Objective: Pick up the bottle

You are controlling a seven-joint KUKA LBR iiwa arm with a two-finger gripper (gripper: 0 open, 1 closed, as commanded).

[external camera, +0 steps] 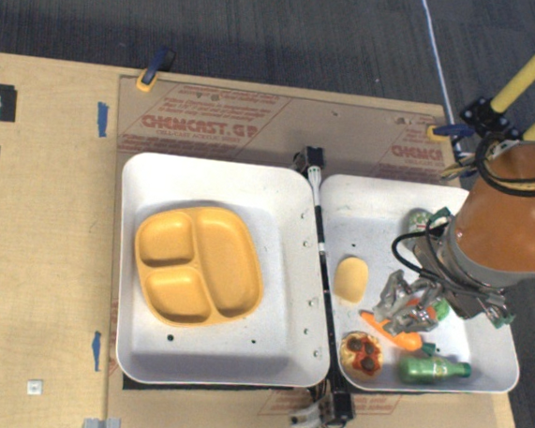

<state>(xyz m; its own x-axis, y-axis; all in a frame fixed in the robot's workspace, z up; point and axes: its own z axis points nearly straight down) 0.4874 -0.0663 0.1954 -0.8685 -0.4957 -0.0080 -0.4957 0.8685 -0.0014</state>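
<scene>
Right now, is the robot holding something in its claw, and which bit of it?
It cannot be told. The end effector sits low in the right bin, over the carrot. The green bottle lies apart by the front rim, untouched.

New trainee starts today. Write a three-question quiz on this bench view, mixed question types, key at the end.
1. True or false: the yellow divided tray lies in the left bin.
2. Which thing lies nearest the right bin's front edge? A) the green bottle B) the pale yellow lump C) the yellow tray
3. Fill in: the gripper hovers in the right bin just above the orange ____.

Key: 1 true; 2 A; 3 carrot
</scene>
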